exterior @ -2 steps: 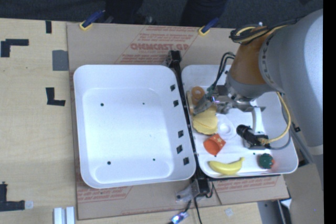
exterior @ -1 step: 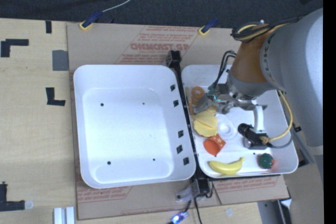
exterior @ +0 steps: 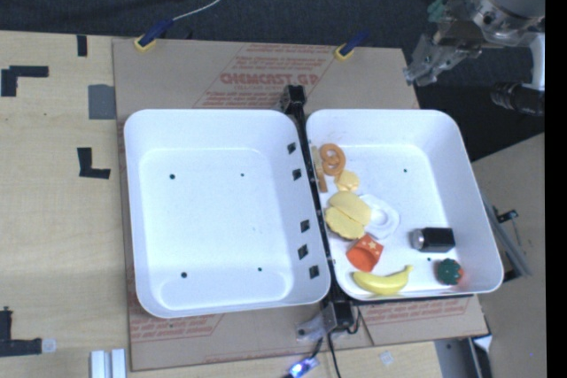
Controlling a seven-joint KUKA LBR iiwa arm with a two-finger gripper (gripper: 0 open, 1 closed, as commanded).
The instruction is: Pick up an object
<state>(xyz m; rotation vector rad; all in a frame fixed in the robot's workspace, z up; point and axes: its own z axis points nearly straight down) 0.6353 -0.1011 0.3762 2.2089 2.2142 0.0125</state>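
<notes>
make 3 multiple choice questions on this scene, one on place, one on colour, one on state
1. Where is the banana?
A. left bin
B. right bin, near edge
C. on the cardboard

2. What colour is the small block in the right bin?
A. black
B. blue
C. pink

3. Where is the gripper?
A. raised outside the bins
B. down in the left bin
C. touching the banana

Answers: 1 B, it lies by the right bin's near rim. 2 A, it is dark black. 3 A, it hangs beyond the right bin's far corner.

My bare-metal gripper [exterior: 425,66] hangs over matt brown cardboard [exterior: 266,80], smooth white plastic bins [exterior: 213,124] (faintly glossy), and a shiny plastic-looking banana [exterior: 383,281] at lower right.
</notes>
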